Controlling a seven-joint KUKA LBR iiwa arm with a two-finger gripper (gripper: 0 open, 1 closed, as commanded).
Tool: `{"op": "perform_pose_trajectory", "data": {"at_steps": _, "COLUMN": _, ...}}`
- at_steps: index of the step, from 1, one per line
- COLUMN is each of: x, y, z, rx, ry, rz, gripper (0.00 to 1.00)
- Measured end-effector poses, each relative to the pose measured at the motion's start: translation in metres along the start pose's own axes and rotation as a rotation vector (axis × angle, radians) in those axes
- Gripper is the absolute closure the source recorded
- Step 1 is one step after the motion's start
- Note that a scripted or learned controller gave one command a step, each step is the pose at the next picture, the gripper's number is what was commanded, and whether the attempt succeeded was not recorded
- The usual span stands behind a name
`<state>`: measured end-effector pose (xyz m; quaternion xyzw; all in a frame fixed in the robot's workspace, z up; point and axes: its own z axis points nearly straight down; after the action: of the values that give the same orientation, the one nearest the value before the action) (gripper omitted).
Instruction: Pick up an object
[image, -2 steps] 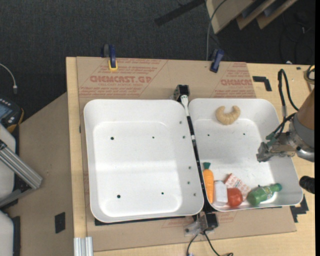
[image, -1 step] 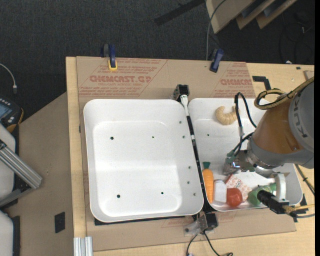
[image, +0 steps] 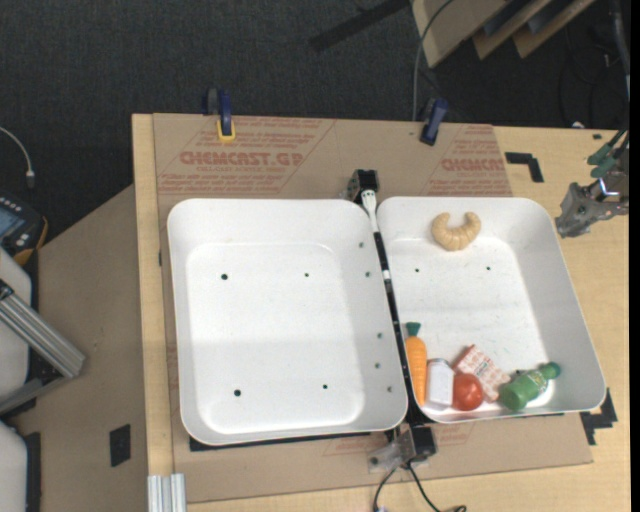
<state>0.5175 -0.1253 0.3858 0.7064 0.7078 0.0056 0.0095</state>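
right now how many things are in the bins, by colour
Tan croissant: 1
Orange carrot: 1
Red tomato: 1
Green bottle: 1
White carton: 1
Red and white packet: 1
Total: 6, all in the right bin

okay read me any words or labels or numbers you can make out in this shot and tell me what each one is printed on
"CHEMCAST GP": red print on the brown protective sheet behind the left bin; the small line under it is too blurred to read.
"CHEMCAST": the same red print, partly cut off, behind the right bin.
The small packet with red markings in the right bin: print too small to read.
The green bottle: no legible label.
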Motion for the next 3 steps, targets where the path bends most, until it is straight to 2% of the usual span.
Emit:
{"op": "perform_pose_trajectory", "data": {"at_steps": 1, "x": -0.071, "y": -0.017, "z": -0.001, "rx": 0.017, "ry": 0.0, "rz": 0.008, "gripper": 1.0}}
{"op": "perform_pose_trajectory", "data": {"at_steps": 2, "x": -0.101, "y": -0.027, "z": -0.065, "rx": 0.011, "ry": -0.001, "rz": 0.005, "gripper": 1.0}}
{"op": "perform_pose_trajectory", "data": {"at_steps": 3, "x": -0.099, "y": 0.002, "z": -0.128, "rx": 0.01, "ry": -0.001, "rz": 0.0, "gripper": 1.0}}
